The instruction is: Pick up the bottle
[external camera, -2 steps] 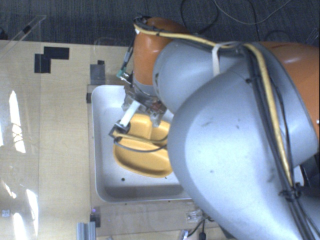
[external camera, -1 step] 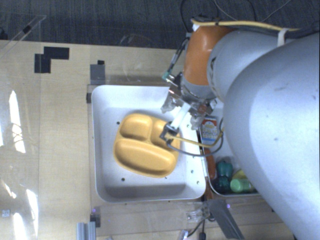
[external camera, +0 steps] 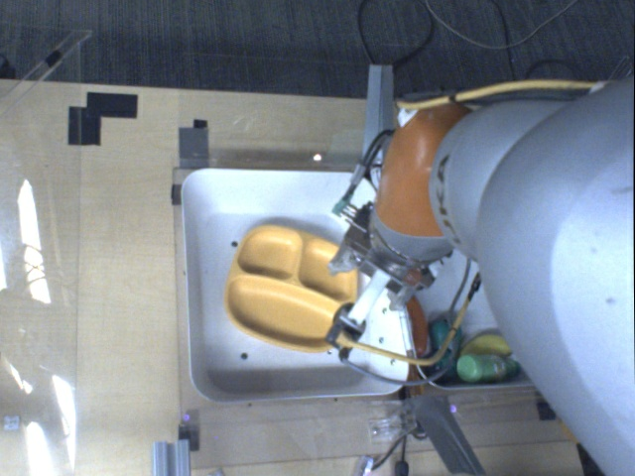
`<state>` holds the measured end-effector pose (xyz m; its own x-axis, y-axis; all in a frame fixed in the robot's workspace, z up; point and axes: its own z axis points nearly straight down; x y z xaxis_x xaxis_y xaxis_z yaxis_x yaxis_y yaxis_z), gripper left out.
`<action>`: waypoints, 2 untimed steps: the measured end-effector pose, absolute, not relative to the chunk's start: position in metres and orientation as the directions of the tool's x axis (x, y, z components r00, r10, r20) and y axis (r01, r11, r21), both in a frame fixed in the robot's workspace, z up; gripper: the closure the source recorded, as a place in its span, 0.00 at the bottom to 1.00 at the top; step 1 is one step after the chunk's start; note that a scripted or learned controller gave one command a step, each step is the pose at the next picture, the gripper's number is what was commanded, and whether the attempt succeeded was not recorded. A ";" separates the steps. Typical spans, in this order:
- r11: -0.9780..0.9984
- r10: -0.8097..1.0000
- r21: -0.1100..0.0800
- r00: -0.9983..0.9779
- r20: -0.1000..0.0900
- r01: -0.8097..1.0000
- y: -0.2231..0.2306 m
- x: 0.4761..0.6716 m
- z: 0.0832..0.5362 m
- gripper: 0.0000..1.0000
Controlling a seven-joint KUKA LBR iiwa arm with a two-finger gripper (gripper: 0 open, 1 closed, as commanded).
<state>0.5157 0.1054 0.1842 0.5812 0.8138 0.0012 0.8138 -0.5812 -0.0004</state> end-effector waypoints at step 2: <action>-0.656 0.755 -0.003 0.656 0.016 0.755 0.102 0.489 0.145 0.00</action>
<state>0.4888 0.1024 0.1446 0.6556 0.7549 0.0160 0.7551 -0.6556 -0.0034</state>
